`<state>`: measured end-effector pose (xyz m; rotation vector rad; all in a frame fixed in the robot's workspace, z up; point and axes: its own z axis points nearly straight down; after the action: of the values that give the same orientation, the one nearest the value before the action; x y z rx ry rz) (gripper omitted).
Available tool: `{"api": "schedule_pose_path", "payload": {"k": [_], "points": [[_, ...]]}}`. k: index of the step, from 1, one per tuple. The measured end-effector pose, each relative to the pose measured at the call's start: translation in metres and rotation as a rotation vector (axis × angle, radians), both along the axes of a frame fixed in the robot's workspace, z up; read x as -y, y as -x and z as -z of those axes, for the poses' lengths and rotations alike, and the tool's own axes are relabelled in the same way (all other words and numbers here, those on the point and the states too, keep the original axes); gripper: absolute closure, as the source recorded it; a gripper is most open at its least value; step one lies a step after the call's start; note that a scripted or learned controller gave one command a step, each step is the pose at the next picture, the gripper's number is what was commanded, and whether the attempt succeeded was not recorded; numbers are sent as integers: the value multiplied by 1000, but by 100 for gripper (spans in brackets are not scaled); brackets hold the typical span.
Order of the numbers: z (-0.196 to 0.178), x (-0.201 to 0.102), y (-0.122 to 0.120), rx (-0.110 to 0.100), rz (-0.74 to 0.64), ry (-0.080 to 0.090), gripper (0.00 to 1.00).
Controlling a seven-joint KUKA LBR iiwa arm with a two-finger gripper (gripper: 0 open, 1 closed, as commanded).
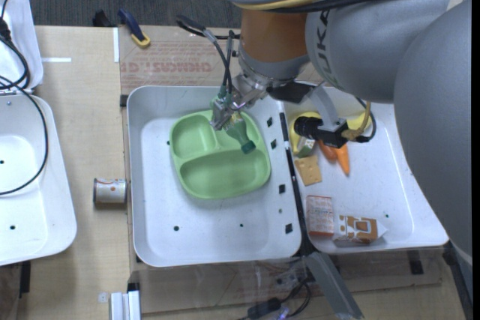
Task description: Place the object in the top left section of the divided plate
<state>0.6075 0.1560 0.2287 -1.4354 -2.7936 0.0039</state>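
Camera view: my end effector (225,116) hangs over the green divided plate (217,180) in the left bin (150,228), at its far right section; whether it's open I cannot tell. A teal object (244,143) sits beneath. I'd shift left before releasing.

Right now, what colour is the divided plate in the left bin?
Light green, in the camera view: plate.

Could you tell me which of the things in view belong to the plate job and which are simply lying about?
Part of the job:
- green divided plate in the left bin
- gripper over the plate's upper right part
- small teal object by the gripper

Lying about:
- toy carrot, cracker and small carton in the right bin
- small can on the bench
- blue-handled clamp
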Motion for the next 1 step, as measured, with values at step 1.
{"api": "schedule_pose_path", "payload": {"k": [1], "points": [[0,0,0,0,0,0,0]]}}
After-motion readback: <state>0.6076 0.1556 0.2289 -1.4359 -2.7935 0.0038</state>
